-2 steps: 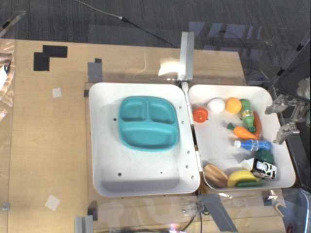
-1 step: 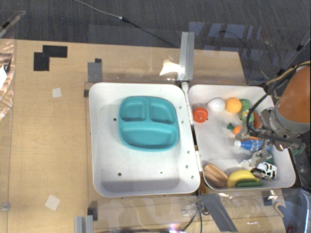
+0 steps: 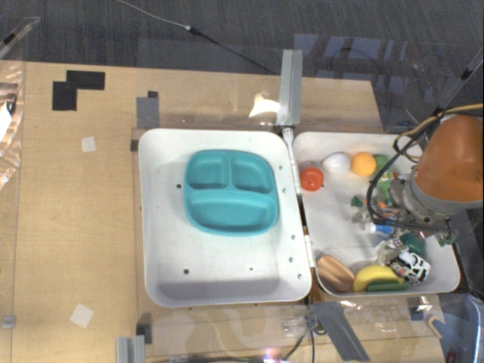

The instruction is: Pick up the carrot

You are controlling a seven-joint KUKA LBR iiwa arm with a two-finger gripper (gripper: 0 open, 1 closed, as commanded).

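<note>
My gripper (image 3: 391,229) hangs low in the right bin (image 3: 333,218), under the orange-banded wrist (image 3: 452,161), which covers much of the bin's right side. A green leafy piece (image 3: 380,165) with a bit of orange beside it (image 3: 387,181) pokes out at the wrist's left edge. It may be the carrot, but its body is hidden under the arm and I cannot tell if the gripper touches it.
The right bin also holds a red tomato (image 3: 311,178), a white egg (image 3: 335,162), an orange (image 3: 364,163), a bread roll (image 3: 335,272), a banana (image 3: 376,277) and a black-and-white toy (image 3: 412,265). The left bin (image 3: 159,263) holds a teal divided plate (image 3: 230,191).
</note>
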